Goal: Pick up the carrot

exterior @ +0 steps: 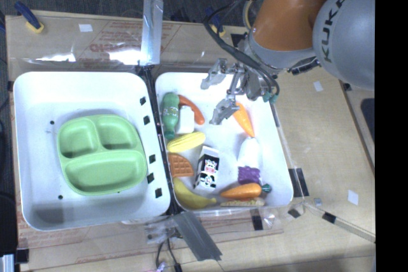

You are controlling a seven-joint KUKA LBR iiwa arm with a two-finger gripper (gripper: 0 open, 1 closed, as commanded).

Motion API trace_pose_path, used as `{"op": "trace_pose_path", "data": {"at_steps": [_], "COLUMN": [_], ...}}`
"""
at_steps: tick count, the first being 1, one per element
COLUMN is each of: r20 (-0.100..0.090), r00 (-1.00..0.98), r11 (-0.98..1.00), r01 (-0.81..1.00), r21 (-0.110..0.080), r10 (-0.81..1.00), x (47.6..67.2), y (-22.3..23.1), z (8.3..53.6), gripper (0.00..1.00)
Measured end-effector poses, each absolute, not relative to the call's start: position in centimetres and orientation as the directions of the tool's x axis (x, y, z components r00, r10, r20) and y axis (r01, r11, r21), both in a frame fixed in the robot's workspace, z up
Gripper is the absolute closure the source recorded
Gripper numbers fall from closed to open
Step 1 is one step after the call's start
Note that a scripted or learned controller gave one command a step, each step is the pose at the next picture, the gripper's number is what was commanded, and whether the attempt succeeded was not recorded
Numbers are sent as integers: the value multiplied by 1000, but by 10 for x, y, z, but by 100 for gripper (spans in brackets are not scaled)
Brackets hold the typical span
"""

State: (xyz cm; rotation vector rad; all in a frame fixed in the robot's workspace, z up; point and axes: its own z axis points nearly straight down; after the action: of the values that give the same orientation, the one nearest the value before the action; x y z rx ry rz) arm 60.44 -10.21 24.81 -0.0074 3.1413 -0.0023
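An orange carrot [244, 120] lies near the top right of the right bin [280, 156], pointing down and to the right. A second orange carrot with a green top [241, 191] rests near that bin's front wall. My gripper [217, 95] hangs over the bin's far end, just left of the first carrot. Its two metal fingers [222, 113] are spread open, with only white bin floor between them. The lower finger's tip sits close beside the first carrot's thick end; I cannot tell if they touch.
The right bin also holds a green bottle [169, 110], an orange pepper-like piece [193, 109], corn [186, 141], a waffle [180, 165], a banana [191, 197], a cow-print carton [208, 170], a white bottle [250, 151] and purple grapes [248, 174]. A green divided plate [101, 155] lies in the left bin [25, 105].
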Motion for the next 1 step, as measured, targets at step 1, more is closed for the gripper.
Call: {"op": "trace_pose_path", "data": {"at_steps": [1], "r20": [-3], "r00": [-980], "r11": [980], "r01": [-201], "r21": [-2], "r10": [-201], "x": [629], "y": [-166], "z": [236], "gripper": [0]}}
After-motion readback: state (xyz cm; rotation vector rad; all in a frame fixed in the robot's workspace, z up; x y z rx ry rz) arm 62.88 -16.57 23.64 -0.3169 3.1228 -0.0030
